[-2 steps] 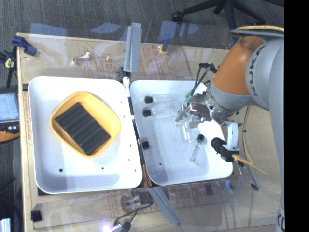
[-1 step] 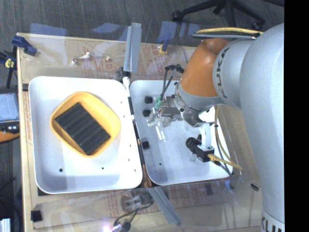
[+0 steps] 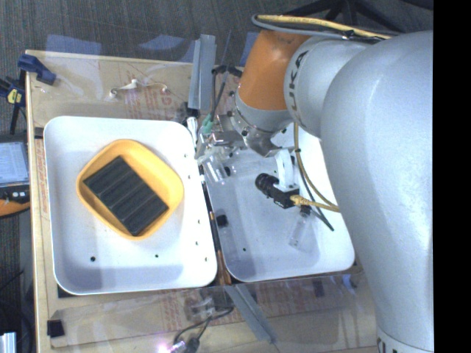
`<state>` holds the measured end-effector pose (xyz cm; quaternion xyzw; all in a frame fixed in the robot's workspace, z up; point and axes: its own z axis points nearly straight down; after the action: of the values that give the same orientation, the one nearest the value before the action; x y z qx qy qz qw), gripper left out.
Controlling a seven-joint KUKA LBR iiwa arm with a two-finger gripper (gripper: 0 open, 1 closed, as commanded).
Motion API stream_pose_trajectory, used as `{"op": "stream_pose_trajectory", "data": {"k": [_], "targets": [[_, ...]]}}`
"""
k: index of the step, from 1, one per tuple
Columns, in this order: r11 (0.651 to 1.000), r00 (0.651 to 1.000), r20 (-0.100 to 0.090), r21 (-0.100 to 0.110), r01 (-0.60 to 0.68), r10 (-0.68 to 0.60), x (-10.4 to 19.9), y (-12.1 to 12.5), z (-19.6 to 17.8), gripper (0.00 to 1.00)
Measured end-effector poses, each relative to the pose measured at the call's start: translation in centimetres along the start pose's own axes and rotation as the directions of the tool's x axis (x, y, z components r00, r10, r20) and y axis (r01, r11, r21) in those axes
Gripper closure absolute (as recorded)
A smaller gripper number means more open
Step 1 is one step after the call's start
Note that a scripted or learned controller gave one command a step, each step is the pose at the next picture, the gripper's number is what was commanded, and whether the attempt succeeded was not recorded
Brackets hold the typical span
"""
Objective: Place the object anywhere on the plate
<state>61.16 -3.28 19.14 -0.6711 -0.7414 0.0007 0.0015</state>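
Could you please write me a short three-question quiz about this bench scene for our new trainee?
1. True or false: the dark ribbed object lies on the yellow plate.
2. Which bin holds the plate: A, left bin; B, right bin?
3. Fill in: the hand hangs over the right bin's ____ corner: upper left or lower right?

Key: 1 true; 2 A; 3 upper left.
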Motion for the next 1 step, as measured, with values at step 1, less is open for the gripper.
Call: {"op": "stream_pose_trajectory", "data": {"k": [1], "targets": [[0.992,0.992,0.0,0.004,0.124,-0.124,4.34,0.42,0.09,1.0]]}}
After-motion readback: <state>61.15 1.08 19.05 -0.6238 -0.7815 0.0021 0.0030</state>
